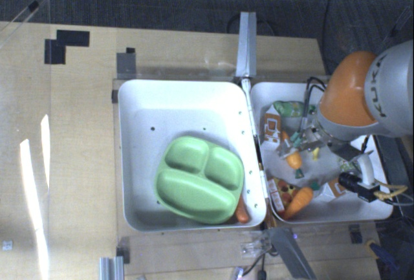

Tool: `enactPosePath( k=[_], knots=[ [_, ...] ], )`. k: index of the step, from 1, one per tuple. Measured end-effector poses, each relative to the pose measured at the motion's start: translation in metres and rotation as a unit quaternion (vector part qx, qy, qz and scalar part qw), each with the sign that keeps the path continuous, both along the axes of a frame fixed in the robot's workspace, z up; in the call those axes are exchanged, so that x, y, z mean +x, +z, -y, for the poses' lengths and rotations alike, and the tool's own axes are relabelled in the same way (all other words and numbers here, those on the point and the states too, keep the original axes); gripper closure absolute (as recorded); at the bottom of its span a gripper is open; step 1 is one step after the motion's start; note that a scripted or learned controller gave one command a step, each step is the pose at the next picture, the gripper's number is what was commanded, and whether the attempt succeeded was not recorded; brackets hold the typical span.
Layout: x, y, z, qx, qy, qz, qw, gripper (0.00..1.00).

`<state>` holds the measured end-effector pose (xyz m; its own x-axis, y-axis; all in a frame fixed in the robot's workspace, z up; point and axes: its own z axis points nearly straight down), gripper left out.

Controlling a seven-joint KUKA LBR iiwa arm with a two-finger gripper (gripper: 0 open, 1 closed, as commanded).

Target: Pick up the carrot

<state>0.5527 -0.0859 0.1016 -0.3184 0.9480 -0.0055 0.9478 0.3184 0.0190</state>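
1. The bench [77, 143] carries two shallow white bins side by side, the left bin [139, 117] and the right bin [362, 211]
2. The grey arm [388, 91], with its orange band [346, 97], reaches over the right bin from the right
3. A green sectioned plate [199, 178] lies upside down in the left bin, towards its near right corner
4. The hand [303, 143] hangs low over the right bin's clutter of packets; whether it is wide or narrow I cannot tell
5. The carrot [297, 202] lies in the right bin near its front wall, tilted, apart from the hand
6. A small orange piece [294, 160] sits just below the hand
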Motion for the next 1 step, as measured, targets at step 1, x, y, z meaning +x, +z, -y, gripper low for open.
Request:
enactPosePath(
  k=[1],
  knots=[
    [-0.0626,0.0834,-0.0433,0.0015,-0.137,-0.008,0.9905,1.00]
  ],
)
